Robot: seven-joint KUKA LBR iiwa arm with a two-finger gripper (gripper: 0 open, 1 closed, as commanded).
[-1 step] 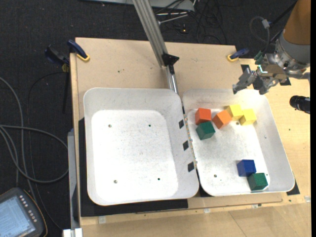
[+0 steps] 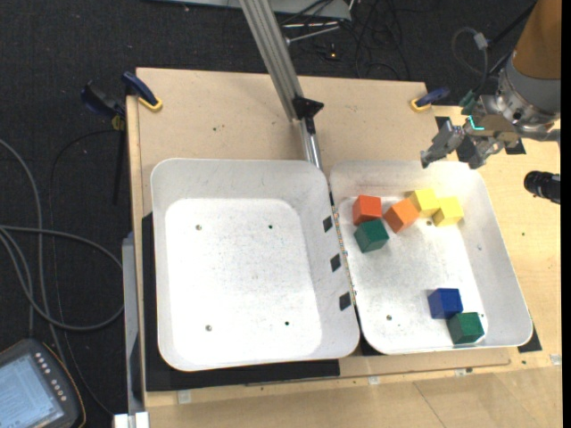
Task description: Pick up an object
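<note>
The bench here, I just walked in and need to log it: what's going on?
A grey robot arm reaches in from the right, its tool up over the far rim of the right bin, with nothing seen between its fingers. Every block lies in that bin: orange, green and yellow ones clustered near the far end, a blue block and a green block near the front corner. The left bin sits alongside.

Orange, yellow, green, blue blocks [image 2: 406, 213]; white bins [image 2: 178, 185].
</note>
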